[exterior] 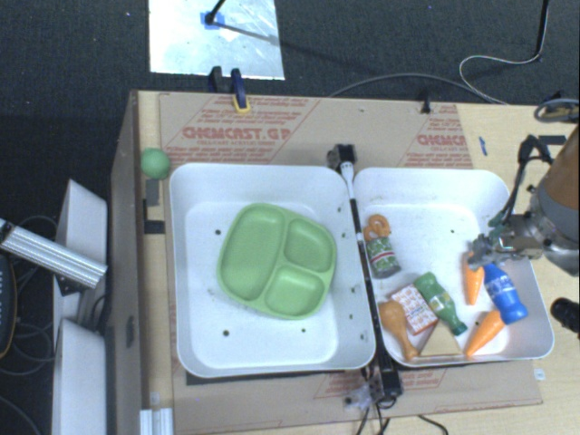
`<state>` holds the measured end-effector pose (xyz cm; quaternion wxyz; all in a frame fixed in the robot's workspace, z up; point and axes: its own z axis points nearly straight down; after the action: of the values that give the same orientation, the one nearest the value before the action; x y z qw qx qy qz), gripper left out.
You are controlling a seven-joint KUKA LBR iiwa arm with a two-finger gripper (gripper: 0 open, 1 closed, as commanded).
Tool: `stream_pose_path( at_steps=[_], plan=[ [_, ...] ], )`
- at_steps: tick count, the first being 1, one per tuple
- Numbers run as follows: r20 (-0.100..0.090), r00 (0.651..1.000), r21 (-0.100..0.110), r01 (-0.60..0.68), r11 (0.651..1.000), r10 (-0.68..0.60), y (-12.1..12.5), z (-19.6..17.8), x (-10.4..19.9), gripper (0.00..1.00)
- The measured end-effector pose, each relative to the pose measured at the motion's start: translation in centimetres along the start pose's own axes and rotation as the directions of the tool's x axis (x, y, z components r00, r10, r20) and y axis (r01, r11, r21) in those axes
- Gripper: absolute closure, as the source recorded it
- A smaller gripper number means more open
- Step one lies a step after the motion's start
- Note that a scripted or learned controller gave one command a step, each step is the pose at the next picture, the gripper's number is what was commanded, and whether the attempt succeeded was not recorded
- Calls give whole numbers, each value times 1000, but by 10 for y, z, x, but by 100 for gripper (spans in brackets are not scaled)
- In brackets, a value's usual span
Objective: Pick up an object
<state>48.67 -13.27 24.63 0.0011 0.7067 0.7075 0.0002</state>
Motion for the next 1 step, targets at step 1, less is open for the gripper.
stream_pose_path(
  at_steps=[1],
  plan=[
    [0,1000,-2,4,1000,-4,1,-11,0,100]
  ],
)
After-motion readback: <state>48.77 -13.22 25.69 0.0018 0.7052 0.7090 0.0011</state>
